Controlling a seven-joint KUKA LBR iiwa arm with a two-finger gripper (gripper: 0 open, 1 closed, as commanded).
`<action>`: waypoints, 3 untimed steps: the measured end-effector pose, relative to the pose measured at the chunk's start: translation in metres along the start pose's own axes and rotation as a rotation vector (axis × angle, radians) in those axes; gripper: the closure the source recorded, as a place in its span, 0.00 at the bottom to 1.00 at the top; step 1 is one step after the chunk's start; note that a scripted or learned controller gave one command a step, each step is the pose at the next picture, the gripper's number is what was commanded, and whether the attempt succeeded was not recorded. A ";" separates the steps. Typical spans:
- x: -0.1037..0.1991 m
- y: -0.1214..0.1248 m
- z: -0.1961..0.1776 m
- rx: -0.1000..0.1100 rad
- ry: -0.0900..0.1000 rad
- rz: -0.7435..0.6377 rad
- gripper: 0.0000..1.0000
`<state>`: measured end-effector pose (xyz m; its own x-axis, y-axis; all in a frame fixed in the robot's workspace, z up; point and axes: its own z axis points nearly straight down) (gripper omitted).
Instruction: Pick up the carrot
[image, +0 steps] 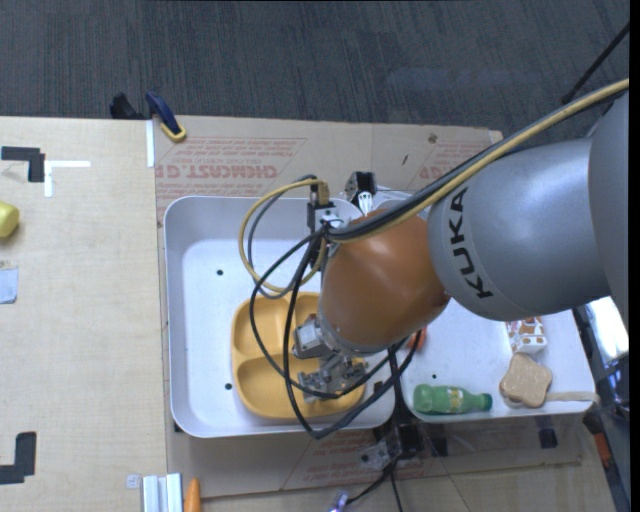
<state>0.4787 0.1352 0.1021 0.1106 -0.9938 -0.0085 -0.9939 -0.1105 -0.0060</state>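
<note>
My gripper (326, 376) hangs low over a yellow divided dish (262, 372) in the left bin (200, 300). The grey arm and its orange band cover most of the dish's right half and the wall between the bins. A small orange-red sliver (421, 338) pokes out from under the arm's right side in the right bin. It may be the carrot, but most of it is hidden. Nothing can be made out between the fingers.
In the right bin lie a green bottle (452, 400), a slice of bread (526, 380) and a small white and red item (527, 335). Black and yellow cables loop over the left bin. A yellow object (6, 220) sits on the bench at far left.
</note>
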 end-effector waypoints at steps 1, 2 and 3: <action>-0.002 0.000 -0.009 0.000 -0.003 -0.002 1.00; -0.004 0.000 -0.017 0.000 -0.006 -0.005 1.00; -0.005 -0.001 -0.026 0.000 -0.008 -0.007 1.00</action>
<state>0.4788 0.1402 0.1279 0.1171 -0.9930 -0.0169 -0.9931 -0.1170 -0.0060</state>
